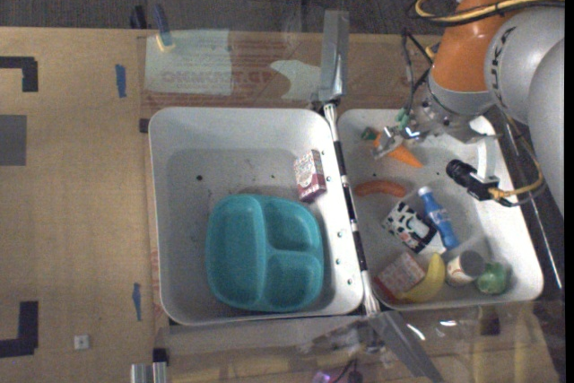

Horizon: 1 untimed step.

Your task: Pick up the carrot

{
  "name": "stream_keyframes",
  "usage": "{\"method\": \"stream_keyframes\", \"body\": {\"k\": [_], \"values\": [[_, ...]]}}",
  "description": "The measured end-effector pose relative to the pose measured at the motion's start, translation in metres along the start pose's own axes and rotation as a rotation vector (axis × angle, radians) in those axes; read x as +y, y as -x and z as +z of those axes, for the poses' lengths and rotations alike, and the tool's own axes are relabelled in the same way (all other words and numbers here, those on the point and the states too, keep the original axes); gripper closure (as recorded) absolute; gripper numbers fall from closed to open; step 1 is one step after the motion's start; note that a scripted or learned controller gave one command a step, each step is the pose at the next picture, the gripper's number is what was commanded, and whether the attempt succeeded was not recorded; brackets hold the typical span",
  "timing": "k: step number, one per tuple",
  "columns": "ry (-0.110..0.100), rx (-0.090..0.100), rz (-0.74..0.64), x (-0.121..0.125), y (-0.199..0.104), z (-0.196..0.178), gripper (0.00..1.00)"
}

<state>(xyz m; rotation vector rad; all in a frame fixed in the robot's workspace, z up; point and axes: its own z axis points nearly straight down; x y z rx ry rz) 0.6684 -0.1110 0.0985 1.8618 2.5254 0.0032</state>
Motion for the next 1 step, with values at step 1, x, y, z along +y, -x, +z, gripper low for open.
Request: {"method": "stream_keyframes", "body": {"k": [1], "values": [[-0.004,0.002,0.192,-0.0176,-0.1097,-0.087,1.0]]}}
